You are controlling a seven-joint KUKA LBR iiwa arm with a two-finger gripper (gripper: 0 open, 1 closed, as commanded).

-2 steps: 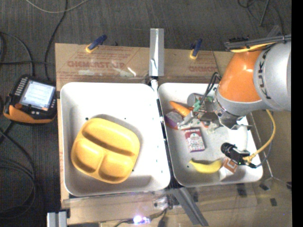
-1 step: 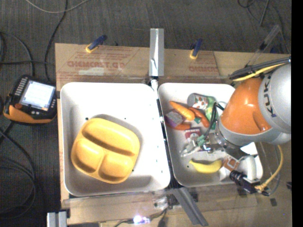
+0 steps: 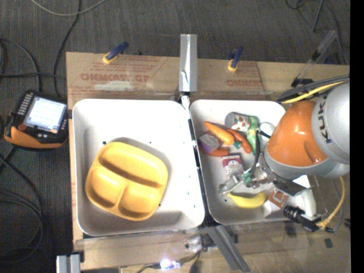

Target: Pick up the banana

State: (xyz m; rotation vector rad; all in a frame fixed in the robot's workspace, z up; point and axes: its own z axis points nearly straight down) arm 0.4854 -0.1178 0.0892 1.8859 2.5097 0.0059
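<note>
The yellow banana (image 3: 249,200) lies on the floor of the right bin (image 3: 211,205), close to its front wall. My gripper (image 3: 238,182) hangs just above and to the left of the banana, its metal tip almost over the banana's left end. The orange wrist band (image 3: 296,141) and grey arm cover the right part of this bin and hide the banana's right end. I cannot make out anything held in the gripper.
Behind the gripper in the right bin lie an orange carrot (image 3: 220,133), a purple item (image 3: 207,144), a printed can (image 3: 241,121) and a small packet (image 3: 232,164). A yellow divided tray (image 3: 128,179) sits in the left bin (image 3: 85,118). A teach pendant (image 3: 37,120) rests off the bench.
</note>
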